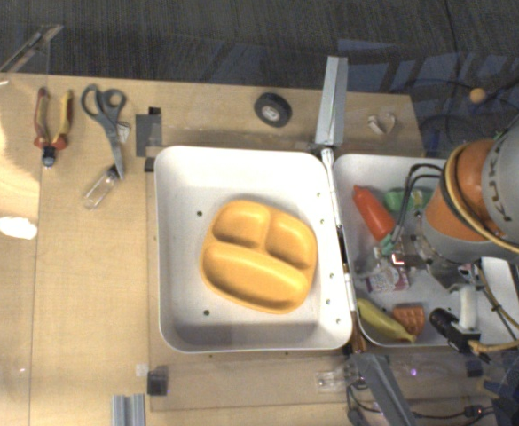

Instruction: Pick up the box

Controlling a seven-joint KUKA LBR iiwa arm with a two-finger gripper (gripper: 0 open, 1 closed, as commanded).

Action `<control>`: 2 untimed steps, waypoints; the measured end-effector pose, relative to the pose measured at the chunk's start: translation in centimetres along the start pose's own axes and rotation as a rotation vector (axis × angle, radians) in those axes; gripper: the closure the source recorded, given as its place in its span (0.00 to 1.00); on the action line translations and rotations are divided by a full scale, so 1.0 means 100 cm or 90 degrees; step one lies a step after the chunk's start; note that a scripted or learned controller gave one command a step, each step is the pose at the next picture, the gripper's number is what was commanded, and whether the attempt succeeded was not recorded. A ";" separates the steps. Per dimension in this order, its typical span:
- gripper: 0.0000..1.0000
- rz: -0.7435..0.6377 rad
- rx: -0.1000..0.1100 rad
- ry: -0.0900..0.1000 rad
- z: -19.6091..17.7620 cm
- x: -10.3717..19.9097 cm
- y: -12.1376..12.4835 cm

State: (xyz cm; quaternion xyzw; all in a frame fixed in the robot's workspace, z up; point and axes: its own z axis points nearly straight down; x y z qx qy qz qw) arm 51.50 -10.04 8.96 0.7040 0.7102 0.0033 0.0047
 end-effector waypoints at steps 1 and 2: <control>1.00 -0.004 -0.004 -0.001 -0.010 0.001 0.003; 1.00 0.132 0.004 0.001 -0.095 0.044 0.005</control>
